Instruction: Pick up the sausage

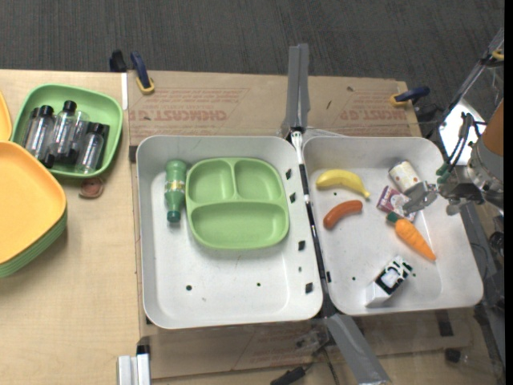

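Note:
The sausage (343, 212) is a short red-orange link lying flat in the right bin (353, 295), left of centre and just below the banana (342, 181). My gripper (446, 193) is over the bin's right rim, well right of the sausage. It sits close to a white cylinder (403, 175) and the carrot (414, 239). Nothing is visibly held.
The right bin also holds a pink packet (388, 200) and a black-and-white item (394, 276) near the front. In the left bin are a green divided plate (237, 202) and a green bottle (175, 189). A green tray of bottles (67, 131) and orange plates (28, 211) sit at far left.

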Robot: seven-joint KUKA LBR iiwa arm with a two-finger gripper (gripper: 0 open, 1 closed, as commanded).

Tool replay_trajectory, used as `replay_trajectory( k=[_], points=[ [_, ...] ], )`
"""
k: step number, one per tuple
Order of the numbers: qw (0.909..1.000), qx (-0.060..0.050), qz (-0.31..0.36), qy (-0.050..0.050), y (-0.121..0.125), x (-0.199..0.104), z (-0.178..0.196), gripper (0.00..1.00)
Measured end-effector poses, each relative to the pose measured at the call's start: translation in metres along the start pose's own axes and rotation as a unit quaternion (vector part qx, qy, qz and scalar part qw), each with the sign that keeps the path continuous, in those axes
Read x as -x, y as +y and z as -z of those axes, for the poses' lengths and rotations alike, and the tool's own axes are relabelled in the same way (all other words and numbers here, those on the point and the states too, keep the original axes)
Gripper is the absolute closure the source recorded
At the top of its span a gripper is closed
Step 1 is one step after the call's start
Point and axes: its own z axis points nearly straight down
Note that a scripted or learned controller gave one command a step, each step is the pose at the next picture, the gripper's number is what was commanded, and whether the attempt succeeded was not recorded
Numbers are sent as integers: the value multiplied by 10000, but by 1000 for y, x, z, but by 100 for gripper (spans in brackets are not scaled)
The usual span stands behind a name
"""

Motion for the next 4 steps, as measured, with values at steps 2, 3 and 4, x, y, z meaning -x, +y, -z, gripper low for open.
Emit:
replay_trajectory(
  k=[2,3,4],
  points=[
    [9862,8,1654,2,-8,-27,-94,0],
    [9766,17,2152,-7,5,-82,-80,0],
    [9949,5,1007,-6,32,-51,-103,0]
  ],
)
